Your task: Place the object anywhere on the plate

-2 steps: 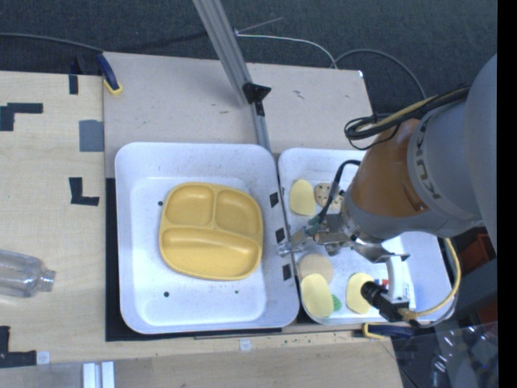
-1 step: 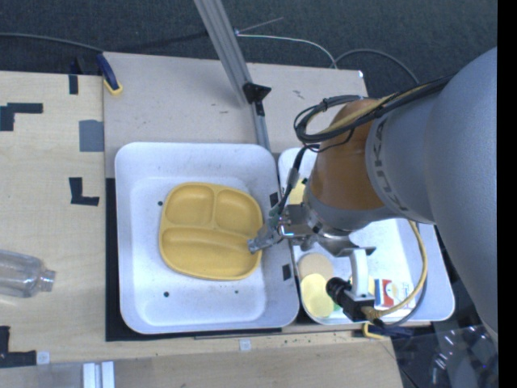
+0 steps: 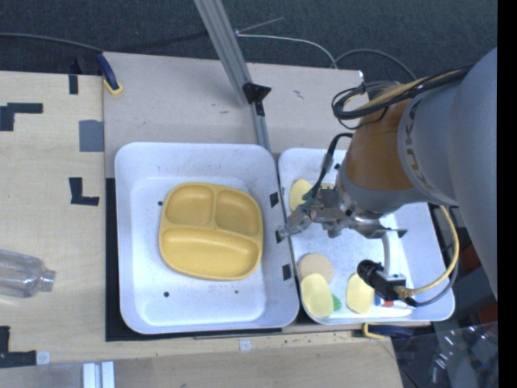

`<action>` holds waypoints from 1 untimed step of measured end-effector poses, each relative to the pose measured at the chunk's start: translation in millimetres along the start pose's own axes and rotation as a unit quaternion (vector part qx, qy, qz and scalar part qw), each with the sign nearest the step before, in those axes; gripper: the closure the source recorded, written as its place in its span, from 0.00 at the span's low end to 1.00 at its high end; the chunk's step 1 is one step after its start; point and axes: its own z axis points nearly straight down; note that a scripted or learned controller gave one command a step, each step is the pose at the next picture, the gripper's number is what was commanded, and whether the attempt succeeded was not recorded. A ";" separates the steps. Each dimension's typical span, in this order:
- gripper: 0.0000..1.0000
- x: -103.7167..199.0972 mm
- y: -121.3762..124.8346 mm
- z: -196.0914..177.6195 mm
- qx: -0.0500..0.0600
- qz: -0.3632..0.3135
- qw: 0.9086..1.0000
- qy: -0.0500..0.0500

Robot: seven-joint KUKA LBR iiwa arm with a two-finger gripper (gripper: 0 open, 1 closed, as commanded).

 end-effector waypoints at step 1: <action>0.00 -76.2 -25.9 -0.1 0.001 0.003 1.000 0.000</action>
